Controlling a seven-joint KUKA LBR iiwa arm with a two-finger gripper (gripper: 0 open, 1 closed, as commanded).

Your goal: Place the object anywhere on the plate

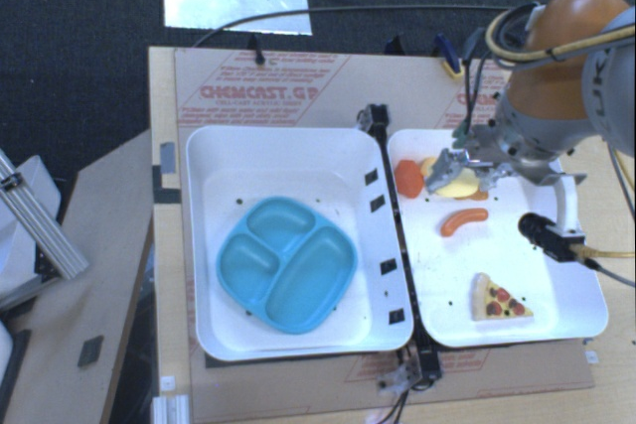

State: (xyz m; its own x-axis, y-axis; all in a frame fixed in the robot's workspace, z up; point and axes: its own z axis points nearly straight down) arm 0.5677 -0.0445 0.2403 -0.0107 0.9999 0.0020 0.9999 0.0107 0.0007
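Note:
A blue plate (286, 263) with three compartments lies in the left bin (229, 154). In the right bin (576, 303) are a red-orange rounded toy (408, 178), a yellow toy food piece (455, 184), an orange sausage (464, 221) and a pizza slice (499, 300). My gripper (467, 170) hangs low at the back of the right bin, directly over the yellow piece and partly covering it. Whether it touches the yellow piece I cannot tell.
The raised divider (390, 213) with black clips separates the two bins. A black fitting on a white bracket (550, 235) juts from the arm over the right bin's right side. Cables (517, 30) loop by the orange wrist band.

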